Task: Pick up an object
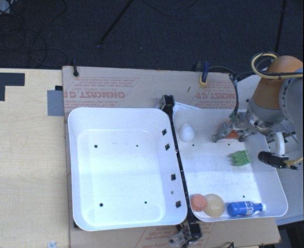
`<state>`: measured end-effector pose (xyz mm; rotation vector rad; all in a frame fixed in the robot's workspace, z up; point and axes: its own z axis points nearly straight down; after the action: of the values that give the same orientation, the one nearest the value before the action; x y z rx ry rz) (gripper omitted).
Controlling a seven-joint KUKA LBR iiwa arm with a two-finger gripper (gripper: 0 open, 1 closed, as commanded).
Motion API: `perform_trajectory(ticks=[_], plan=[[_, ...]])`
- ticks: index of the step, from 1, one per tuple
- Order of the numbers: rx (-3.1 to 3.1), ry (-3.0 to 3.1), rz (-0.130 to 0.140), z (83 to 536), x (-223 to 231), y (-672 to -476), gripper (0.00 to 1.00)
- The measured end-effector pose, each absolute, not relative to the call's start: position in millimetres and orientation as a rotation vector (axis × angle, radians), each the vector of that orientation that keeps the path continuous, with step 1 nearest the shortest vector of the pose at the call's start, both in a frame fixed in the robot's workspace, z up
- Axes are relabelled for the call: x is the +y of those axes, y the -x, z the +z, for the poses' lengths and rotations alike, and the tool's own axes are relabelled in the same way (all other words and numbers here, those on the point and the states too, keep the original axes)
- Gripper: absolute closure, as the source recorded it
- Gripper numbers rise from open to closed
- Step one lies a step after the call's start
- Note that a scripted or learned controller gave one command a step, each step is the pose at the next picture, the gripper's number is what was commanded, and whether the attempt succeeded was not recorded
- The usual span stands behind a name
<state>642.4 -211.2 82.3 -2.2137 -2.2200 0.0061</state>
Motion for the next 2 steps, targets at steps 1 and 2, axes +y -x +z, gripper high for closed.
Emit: perform_trajectory(ticks=[1, 2], plan=[[-2.228, 2.218, 0.000, 99.2, -211.9, -645.1, 1.00], [-2.228, 2.215, -0.005, 203.9, -132.6, -618.4, 1.00]])
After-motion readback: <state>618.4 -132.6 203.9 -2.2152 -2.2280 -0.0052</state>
